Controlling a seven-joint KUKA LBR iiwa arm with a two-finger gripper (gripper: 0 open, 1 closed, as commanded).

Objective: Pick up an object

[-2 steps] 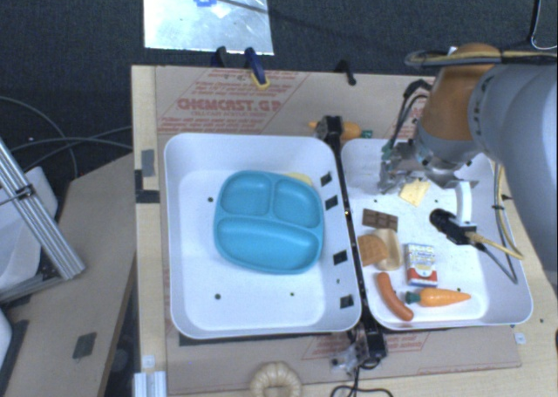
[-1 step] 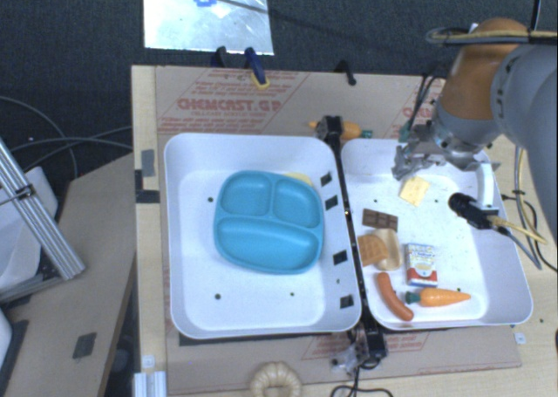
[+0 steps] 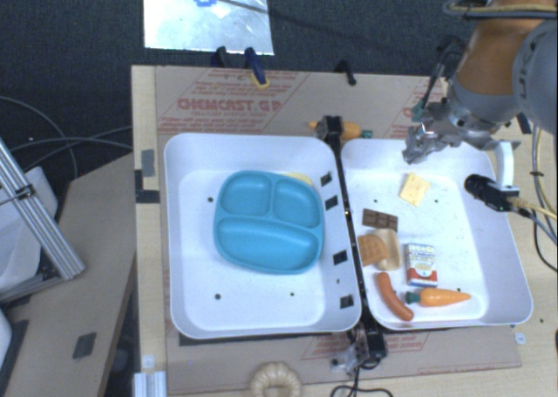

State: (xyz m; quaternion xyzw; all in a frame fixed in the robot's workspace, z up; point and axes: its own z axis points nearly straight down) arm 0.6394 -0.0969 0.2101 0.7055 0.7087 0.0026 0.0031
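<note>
The right bin [image 3: 514, 295] holds 6 small things: a yellow cheese slice [image 3: 414, 188] near its far end, a brown chocolate bar [image 3: 380, 221] below it, a bread piece [image 3: 380, 250], a small red and white carton [image 3: 422, 264], a red sausage [image 3: 393, 296] and an orange carrot [image 3: 438, 297] at the near end. The left bin [image 3: 187, 299] carries a blue divided plate [image 3: 267, 221], with something pale yellow peeking out at its far edge. Both bins sit on a cardboard sheet on the counter [image 3: 91, 238]. The grey arm [image 3: 501, 55] enters from the right, bent downward, and its gripper [image 3: 419, 147] hangs over the right bin's far edge, just above the cheese slice; I cannot tell whether it is parted or closed.
</note>
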